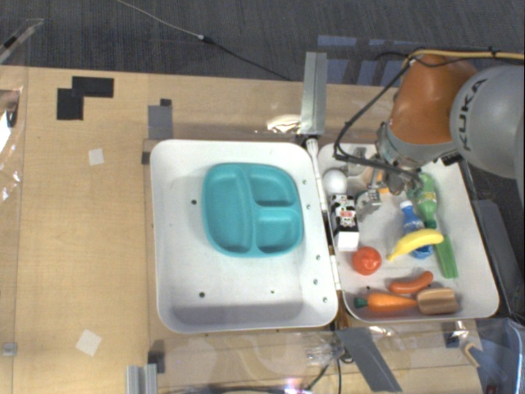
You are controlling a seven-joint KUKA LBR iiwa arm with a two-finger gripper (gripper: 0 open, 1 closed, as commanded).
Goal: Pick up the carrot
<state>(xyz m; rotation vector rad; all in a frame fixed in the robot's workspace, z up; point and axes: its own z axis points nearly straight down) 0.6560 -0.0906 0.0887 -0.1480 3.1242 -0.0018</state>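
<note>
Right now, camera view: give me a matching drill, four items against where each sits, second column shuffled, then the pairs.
Items
1. carrot
2. teal divided plate
3. banana
4. tomato

Places
A. middle of the left bin
B. right bin, along its near edge, beside the brown block
C. right bin, just left of the banana's lower end
D. right bin, lying across the blue item

Pairs: 1-B, 2-A, 3-D, 4-C
</note>
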